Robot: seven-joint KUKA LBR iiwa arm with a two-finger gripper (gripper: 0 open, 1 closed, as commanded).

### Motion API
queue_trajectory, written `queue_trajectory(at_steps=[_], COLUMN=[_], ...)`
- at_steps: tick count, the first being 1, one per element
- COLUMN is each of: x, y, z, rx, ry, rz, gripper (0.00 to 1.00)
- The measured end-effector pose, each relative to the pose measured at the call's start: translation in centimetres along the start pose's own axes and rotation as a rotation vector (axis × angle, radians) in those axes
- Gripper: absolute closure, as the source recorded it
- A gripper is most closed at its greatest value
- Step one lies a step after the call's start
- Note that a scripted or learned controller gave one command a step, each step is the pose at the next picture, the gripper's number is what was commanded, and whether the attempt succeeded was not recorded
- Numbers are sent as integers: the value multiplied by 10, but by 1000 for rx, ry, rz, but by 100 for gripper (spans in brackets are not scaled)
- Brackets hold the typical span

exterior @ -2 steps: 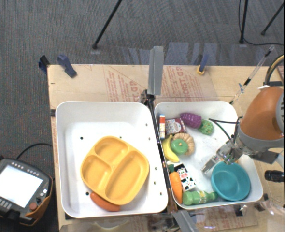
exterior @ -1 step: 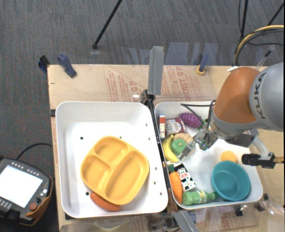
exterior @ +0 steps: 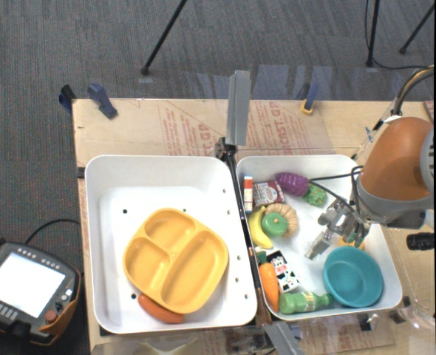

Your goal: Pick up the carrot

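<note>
The carrot (exterior: 269, 286) is orange and lies along the left wall of the right bin (exterior: 307, 160), near its front, next to a black-and-white card (exterior: 281, 271). My gripper (exterior: 322, 235) hangs over the middle of the right bin, to the right of the carrot and farther back, well apart from it. Its fingers stand open with nothing between them. The grey arm with its orange band (exterior: 397, 165) comes in from the right.
A teal bowl (exterior: 352, 276) sits just below the gripper, with a green bottle (exterior: 304, 301) at the front. A banana (exterior: 259, 229), a tan ring with a green centre (exterior: 277, 220), purple grapes (exterior: 292, 183) and a packet (exterior: 266, 193) lie behind. The left bin (exterior: 107, 198) holds a yellow divided plate (exterior: 176, 259) and a sausage (exterior: 161, 310).
</note>
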State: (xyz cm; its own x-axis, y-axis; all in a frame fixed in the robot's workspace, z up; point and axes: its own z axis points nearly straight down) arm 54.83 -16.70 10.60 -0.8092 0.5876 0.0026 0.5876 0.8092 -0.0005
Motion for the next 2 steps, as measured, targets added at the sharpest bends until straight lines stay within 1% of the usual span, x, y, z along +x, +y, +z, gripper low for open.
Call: queue_trajectory(at_steps=[1,2], x=[0,-2], y=[1,-55], z=[-10,-91], rx=[-2,-3], ry=[0,-11], rz=[-1,70], gripper=[100,100])
